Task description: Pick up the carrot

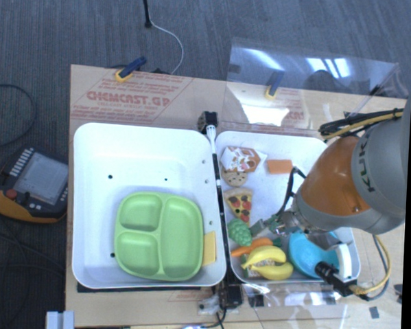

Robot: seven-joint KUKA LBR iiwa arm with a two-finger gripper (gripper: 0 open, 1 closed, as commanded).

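The carrot [250, 247] is a thin orange piece lying at a slant near the front of the right bin [289, 145]. It sits between a green knobbly toy vegetable [240, 231] and a yellow banana [269, 261], which covers part of it. My gripper [274, 226] hangs low over the bin, just above and to the right of the carrot's upper end. The orange-banded wrist [331, 184] hides much of the bin's right side. Nothing shows as held.
The right bin also holds a pizza slice [239, 205], a cookie-like piece [238, 162], an orange block [279, 167] and a blue item [309, 255]. In the left bin [124, 149] sit a green divided plate [159, 235] and a yellow piece [210, 248].
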